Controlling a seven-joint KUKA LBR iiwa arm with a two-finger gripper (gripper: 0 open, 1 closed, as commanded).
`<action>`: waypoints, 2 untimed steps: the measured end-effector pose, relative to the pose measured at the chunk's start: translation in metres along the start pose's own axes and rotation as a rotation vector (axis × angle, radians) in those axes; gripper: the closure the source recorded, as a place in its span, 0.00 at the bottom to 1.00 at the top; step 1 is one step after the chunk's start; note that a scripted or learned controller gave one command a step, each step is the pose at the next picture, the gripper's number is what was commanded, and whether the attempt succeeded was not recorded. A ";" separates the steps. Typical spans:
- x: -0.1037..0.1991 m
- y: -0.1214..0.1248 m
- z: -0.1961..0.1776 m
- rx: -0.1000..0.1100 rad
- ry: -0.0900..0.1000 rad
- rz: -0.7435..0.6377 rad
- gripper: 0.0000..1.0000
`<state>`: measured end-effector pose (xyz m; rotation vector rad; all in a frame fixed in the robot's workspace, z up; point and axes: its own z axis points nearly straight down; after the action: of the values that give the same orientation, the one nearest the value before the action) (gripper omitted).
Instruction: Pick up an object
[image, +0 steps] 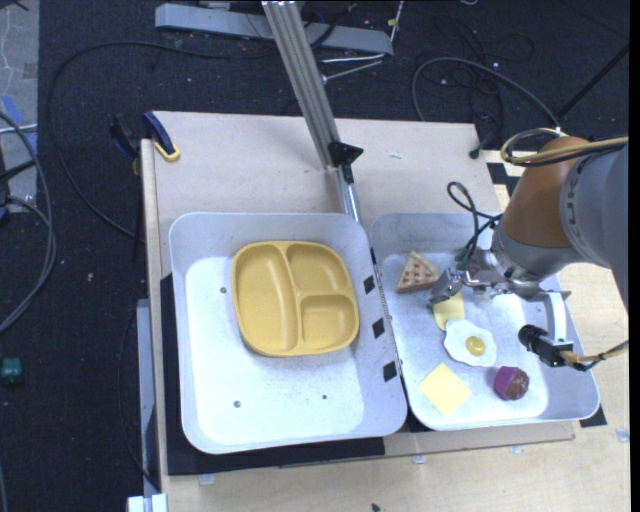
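The right bin (575, 400) holds several toy foods. A pizza slice (416, 271) lies at its upper left. A small yellow cheese piece (450, 311) sits below it, and a fried egg (471, 344) lies beside that. A yellow cheese square (444, 388) rests near the front, and a purple round fruit (511, 382) sits at the lower right. My gripper (452, 287) is low over the bin, just right of the pizza slice and directly above the small cheese piece. Its tip is partly hidden by the wrist.
The left bin (210, 400) carries a yellow divided plate (295, 298). A metal pole (310, 85) slants down to the gap between the bins. A black fitting and cable (545, 345) hang off the arm over the right bin's right side.
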<state>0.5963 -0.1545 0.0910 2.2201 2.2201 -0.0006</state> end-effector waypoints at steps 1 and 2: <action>-0.001 0.001 -0.013 -0.003 -0.001 0.001 1.00; 0.001 0.004 -0.056 -0.004 0.000 -0.002 1.00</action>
<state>0.6001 -0.1538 0.1465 2.2158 2.2209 0.0042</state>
